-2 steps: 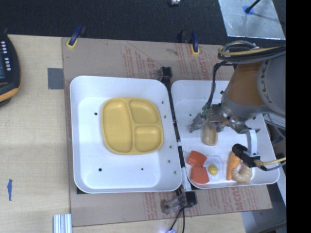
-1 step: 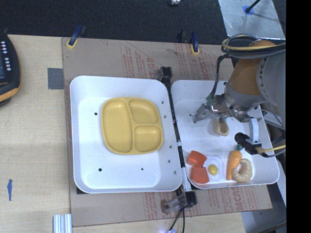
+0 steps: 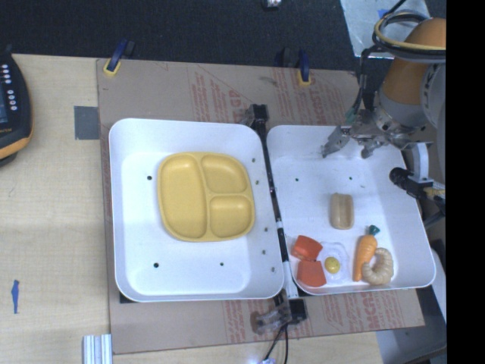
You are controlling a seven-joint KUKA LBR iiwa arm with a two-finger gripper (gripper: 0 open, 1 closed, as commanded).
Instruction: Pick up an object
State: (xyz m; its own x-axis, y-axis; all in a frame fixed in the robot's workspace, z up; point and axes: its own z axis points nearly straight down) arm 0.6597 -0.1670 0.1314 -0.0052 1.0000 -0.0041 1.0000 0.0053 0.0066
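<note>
Setting: robotics laboratory test bench. Evidence: two shallow white bins [image 3: 121, 203], left of and below the gripper [image 3: 349, 144], seated on a cardboard sheet [image 3: 189, 89] clamped to a pale wooden bench [image 3: 53, 226]; handheld control pendant [image 3: 11, 105] far left of the gripper; toy food pieces [image 3: 341, 260] just below it; cabling [image 3: 273, 340] at the near edge.
</note>
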